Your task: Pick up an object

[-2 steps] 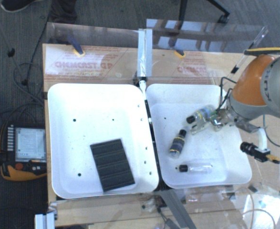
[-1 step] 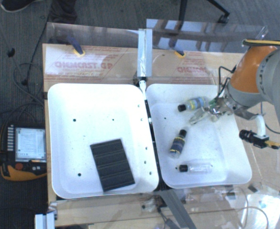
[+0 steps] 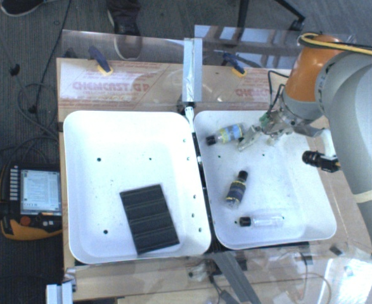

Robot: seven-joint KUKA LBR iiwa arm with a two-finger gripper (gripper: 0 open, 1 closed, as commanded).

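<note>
So the biggest thing going on is the grey arm (image 3: 353, 106) with its orange band, coming in from the right and hanging over the far right corner of the right bin (image 3: 300, 223). Next to that bin sits the left bin (image 3: 90, 138), the two touching along the middle divider.

Over in the left bin there's a dark ribbed pad (image 3: 149, 218) lying flat toward the near side, turned a bit off-square.

Right bin has three small things. A clear bottle with a dark cap (image 3: 224, 134) lies on its side near the far edge. A small dark bottle (image 3: 236, 187) lies around the middle, tilted. A clear tube with a black end (image 3: 260, 221) lies near the front wall, well apart from the other two.

The gripper (image 3: 262, 132) is low in the far part of the right bin, just beside the clear bottle's right end. Too blurry and cluttered down there to tell what's going on at its tip, and nothing visibly lifted.
</note>
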